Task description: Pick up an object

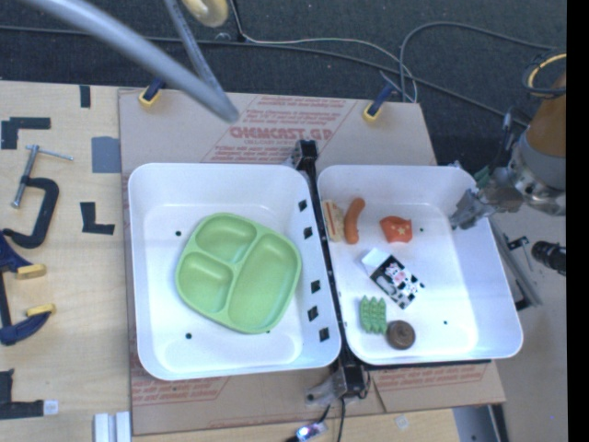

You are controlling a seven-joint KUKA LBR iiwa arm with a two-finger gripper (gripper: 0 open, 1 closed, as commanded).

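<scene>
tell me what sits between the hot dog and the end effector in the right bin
In the camera view, a small red-orange object lies between the hot dog and the end effector. The rest of that stretch is bare white bin floor.

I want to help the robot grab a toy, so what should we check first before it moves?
1. Are there toys to pick in the right bin? Ok: an orange sausage, a red piece, a black-and-white block, a green piece and a brown round piece.
2. Is the gripper over a toy? Not ok: it sits at the right bin's far right rim, apart from them all.
3. Is the gripper holding nothing? Cannot tell.
4. Are the toys spaced apart? Mostly ok: the green and brown pieces lie close together.
5. Is the green plate out of the way? Ok: it lies in the left bin.
</scene>
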